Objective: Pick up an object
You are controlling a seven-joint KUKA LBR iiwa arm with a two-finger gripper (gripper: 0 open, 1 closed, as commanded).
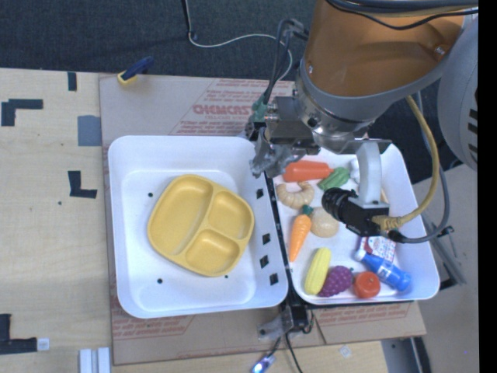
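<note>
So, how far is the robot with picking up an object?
Nothing looks picked up yet. The toy food, such as the carrot, the corn and the grapes, lies in the right bin. The yellow plate sits in the left bin. The gripper hangs over the divide between the bins, with no object seen in it. The grasp and lift remain.

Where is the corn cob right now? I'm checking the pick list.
The corn cob lies near the front edge of the right bin, just left of the purple grapes and below the carrot.
</note>
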